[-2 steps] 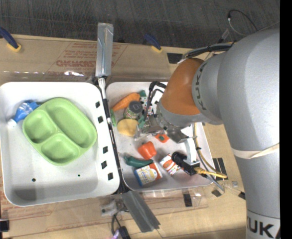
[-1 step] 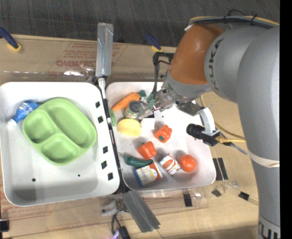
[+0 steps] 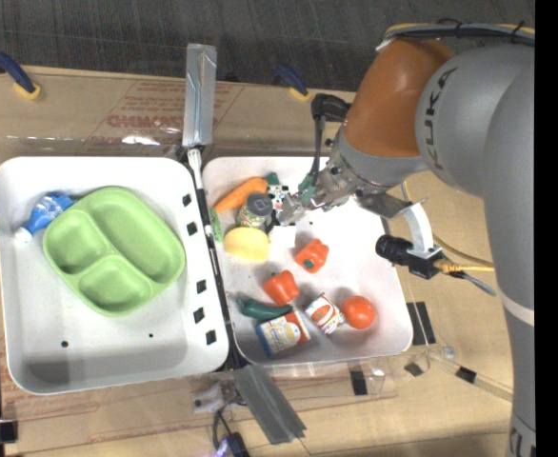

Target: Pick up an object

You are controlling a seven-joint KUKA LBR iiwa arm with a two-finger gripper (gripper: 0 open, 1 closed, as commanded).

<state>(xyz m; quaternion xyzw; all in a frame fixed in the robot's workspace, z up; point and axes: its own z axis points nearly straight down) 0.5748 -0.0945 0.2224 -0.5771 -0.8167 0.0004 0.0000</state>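
Several toys crowd the right bin [image 3: 393, 327], so the gripper [image 3: 293, 203], jaws too hidden to tell, should drop squarely over the tin [image 3: 253, 212] beside the lemon [image 3: 247, 244].

A: Bins [image 3: 31, 360] are noted as smooth white plastic, faintly glossy. The divided plate [image 3: 114, 248] is seen as matt green plastic.

B: Toy foods, e.g. the tomato [image 3: 358, 312] and lemon [image 3: 248, 244], are recorded as smooth plastic with slight sheen. The arm [image 3: 479, 112] is finished in satin grey, its orange band [image 3: 398, 98] glossy. The bench [image 3: 117, 108] is taken for matt cardboard or wood
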